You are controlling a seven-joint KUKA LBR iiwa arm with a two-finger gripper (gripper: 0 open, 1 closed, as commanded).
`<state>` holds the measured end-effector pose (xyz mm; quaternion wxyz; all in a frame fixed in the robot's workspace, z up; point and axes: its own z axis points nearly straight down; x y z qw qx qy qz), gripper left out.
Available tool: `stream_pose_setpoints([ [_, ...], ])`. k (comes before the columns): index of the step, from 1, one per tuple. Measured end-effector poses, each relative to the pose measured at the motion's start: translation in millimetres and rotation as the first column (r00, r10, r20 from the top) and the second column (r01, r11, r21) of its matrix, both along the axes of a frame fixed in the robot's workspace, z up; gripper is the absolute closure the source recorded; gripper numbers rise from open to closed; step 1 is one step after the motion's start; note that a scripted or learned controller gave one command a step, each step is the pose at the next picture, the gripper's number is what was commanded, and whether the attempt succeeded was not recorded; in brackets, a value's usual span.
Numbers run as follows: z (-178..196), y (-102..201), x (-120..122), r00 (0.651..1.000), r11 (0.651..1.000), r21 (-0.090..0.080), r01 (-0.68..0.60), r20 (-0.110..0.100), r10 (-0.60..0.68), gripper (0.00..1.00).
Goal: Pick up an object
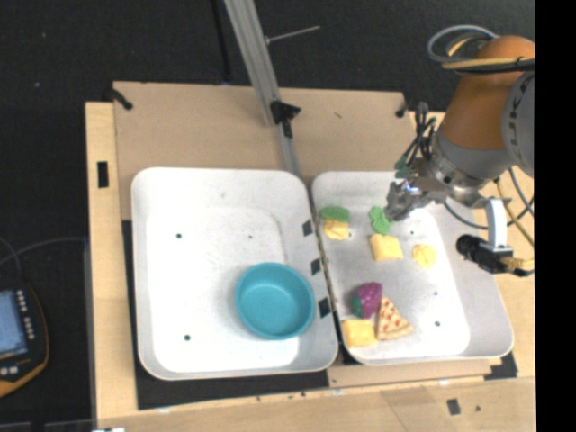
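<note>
From my remote seat I see a tan counter (207, 133) set on a dark, almost black floor (54, 43). A grey metal pole (256, 61) slants down from the top of the frame to the gap between the bins. At the lower left edge sits a handheld pendant (16, 331) with a lit screen and orange trim.

Two shallow white bins lie side by side on the counter. The left bin (198, 205) carries a teal bowl (274, 300) near its lower right corner. The right bin (468, 322), in the centre right of the frame, carries the small toy pieces: a yellow block with a green top (336, 224) near its upper left, a green piece (381, 220) just beside the gripper, a pale yellow cube (387, 247) below that, and a small yellow lump (424, 256) to its right. Lower down, a purple piece (367, 297) touches a pizza slice (392, 319), with another yellow block (358, 333) at the bin's bottom edge.

The arm (481, 106) comes in from the upper right, orange above grey. Its gripper (400, 199) is low over the upper part of the right bin, just right of the green piece. Whether the fingers are open, closed or gripping anything, I cannot tell; they are too small and dark to read.
</note>
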<state>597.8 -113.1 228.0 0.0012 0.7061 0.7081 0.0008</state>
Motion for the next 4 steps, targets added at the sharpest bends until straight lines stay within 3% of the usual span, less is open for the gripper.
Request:
stream_pose_setpoints([
  [1,47,-1,2,1.0,1.0,0.0,-0.001,0.004,0.001,1.0],
  [4,45,141,23,1.0,1.0,0.001,-0.004,0.0,0.004,1.0],
])
